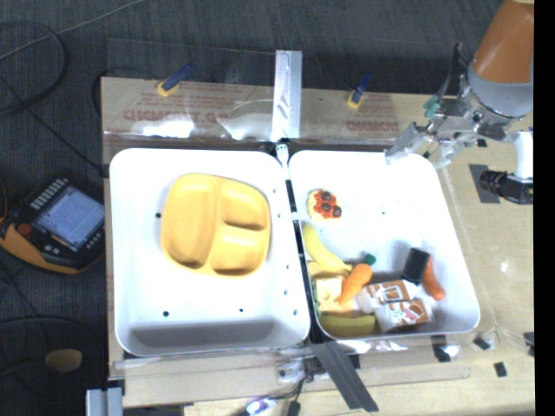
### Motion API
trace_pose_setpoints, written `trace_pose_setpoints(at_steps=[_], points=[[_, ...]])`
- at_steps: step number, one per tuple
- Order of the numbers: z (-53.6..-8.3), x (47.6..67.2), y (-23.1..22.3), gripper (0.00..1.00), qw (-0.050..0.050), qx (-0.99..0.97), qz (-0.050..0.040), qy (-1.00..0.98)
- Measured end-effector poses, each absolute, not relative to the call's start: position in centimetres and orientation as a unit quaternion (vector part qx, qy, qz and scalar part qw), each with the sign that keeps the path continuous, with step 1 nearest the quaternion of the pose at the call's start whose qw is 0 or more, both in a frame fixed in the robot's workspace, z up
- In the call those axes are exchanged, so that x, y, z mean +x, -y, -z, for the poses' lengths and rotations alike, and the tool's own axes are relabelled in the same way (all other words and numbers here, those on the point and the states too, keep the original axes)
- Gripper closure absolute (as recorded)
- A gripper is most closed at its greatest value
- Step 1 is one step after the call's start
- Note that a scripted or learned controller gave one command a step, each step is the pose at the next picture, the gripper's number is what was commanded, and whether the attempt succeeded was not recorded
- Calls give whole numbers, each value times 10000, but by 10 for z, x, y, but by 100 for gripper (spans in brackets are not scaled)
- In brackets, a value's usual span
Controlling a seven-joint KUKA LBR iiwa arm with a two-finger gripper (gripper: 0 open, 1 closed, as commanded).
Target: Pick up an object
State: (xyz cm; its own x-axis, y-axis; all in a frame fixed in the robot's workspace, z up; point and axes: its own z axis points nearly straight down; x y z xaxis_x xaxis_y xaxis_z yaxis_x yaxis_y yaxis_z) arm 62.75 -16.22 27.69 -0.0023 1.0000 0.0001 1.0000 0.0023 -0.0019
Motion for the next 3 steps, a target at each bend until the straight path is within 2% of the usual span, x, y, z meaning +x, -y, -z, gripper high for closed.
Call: trace_pose_setpoints(at_steps=[1,2,3], points=[[-242,574,192,0,-2,-7158,-19,6983],[-297,551,192,0,-1,-7999,-11,6001],[-271,549,202,0,-1,-7973,-25,6036]])
